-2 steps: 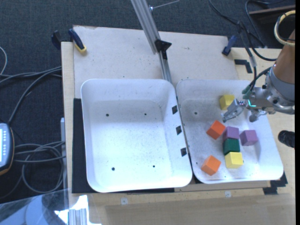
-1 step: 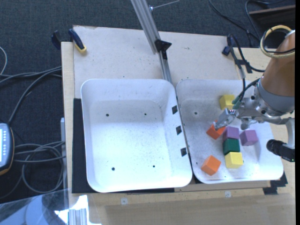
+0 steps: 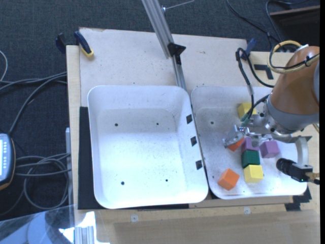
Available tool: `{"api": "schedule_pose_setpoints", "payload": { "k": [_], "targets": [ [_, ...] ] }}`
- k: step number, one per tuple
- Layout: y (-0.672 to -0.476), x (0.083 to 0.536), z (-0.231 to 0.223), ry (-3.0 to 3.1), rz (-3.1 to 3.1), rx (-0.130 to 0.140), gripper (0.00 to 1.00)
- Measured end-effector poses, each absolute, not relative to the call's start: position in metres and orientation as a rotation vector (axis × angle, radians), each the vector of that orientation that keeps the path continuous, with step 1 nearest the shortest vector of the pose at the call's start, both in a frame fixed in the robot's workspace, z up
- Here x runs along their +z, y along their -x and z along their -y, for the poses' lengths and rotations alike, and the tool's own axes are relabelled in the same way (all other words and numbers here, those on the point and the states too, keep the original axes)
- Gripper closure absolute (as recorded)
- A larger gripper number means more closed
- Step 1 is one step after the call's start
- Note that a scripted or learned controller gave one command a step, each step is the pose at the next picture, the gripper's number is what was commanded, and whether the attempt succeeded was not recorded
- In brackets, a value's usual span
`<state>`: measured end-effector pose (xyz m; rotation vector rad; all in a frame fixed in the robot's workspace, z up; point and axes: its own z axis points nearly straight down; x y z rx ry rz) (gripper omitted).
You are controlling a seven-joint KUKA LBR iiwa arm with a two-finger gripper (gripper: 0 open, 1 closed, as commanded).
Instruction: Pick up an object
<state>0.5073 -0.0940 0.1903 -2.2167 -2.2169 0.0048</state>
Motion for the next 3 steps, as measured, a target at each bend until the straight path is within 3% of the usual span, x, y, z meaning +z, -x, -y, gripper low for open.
{"api": "schedule_pose_setpoints", "payload": {
  "k": [1, 2, 3],
  "targets": [
    [-0.509, 0.134, 0.103, 2.218, 2.215, 0.006, 0.0],
    [-0.511, 0.148, 0.103, 2.222, 2.223, -0.003, 1.0],
    [-0.506, 0.203, 0.111, 2.226, 2.226, -0.006, 1.0]
  ]
}}
